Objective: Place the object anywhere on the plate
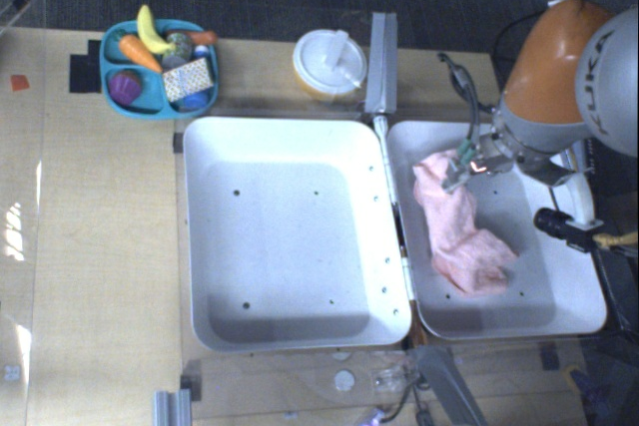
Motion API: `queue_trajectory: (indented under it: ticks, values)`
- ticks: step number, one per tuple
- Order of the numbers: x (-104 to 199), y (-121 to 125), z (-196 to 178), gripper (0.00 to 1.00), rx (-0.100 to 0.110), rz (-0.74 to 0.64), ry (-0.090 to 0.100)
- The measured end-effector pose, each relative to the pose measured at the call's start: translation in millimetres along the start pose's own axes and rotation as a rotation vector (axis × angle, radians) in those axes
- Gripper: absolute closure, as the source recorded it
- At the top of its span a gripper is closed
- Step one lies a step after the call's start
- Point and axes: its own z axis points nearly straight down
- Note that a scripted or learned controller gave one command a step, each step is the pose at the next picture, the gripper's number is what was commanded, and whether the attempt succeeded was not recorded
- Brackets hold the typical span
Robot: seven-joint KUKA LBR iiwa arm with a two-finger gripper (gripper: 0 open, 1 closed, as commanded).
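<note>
A crumpled pink cloth (464,239) lies in the right white bin (559,309), stretching from the bin's upper middle down to its centre. My gripper (461,171) hangs at the cloth's upper end, right over its top edge, below the grey wrist and orange band. Whether it touches or holds the fabric is unclear from this angle. The blue divided plate (148,112) sits far off at the bench's back left, outside both bins. It carries a toy banana, a carrot, a purple piece and other small items.
The left white bin (290,234) lies between the cloth and the plate. A white lidded cup (329,63) stands behind it, next to a grey upright post (380,65). Cables and a black fitting (564,224) hang by the right bin's far side.
</note>
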Motion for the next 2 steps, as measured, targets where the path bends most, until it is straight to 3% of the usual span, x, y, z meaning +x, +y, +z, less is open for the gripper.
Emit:
queue_trajectory:
  ticks: [1,2]
  values:
    - [1,3,-40,1.0,0.0,-0.007,0.0]
    - [46,12,-36,1.0,0.001,-0.411,0.003]
